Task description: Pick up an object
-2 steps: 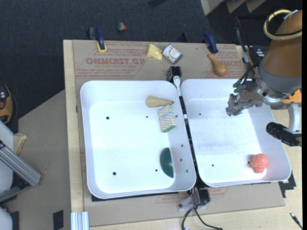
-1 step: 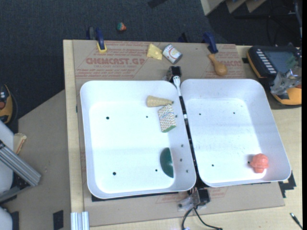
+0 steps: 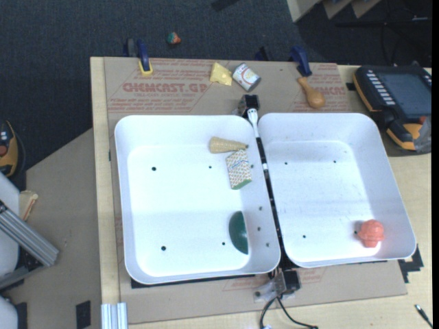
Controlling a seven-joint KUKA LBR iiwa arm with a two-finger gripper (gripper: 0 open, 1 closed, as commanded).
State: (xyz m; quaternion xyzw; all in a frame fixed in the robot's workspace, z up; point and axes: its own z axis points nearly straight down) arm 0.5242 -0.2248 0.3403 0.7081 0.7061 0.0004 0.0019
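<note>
Closest to the right edge: pink-orange ball (image 3: 371, 233), lying in the right bin (image 3: 322, 125) near its front right corner. Farther left, in the left bin (image 3: 137, 132): tan cone (image 3: 228, 144) lying crosswise, patterned packet (image 3: 239, 168) just below, green lump (image 3: 239, 232) against the dividing wall.

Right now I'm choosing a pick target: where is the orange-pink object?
In the camera view, the orange-pink object sits in the right bin, at its near right corner close to the rim, alone and far from the left bin's items.

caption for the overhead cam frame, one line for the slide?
Left bin holds cone, patterned packet, green object; right bin holds one pink object.
</note>
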